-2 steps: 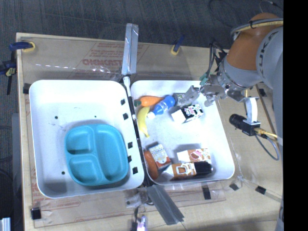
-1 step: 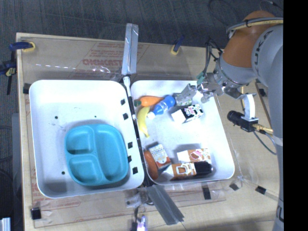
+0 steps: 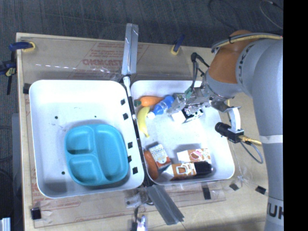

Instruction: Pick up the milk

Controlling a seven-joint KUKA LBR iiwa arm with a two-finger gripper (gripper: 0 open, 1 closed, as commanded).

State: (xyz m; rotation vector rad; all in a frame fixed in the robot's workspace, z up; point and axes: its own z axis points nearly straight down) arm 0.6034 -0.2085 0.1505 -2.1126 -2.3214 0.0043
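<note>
My gripper (image 3: 188, 110) hangs low over the back of the right bin (image 3: 222, 150), just right of a blue bottle (image 3: 162, 105). Two carton-like items lie at the front of that bin. One is a small white carton (image 3: 159, 154) with an orange print, the other a white and pink carton (image 3: 194, 155). I cannot tell which of them is the milk. Both lie well in front of the gripper and apart from it. Nothing shows held in the gripper.
A yellow banana (image 3: 143, 120) and an orange item (image 3: 149, 100) lie along the right bin's left side. A brown and dark bottle (image 3: 191, 170) and another orange item (image 3: 150, 164) rest at its front wall. The left bin (image 3: 48, 105) holds a blue divided tray (image 3: 96, 153).
</note>
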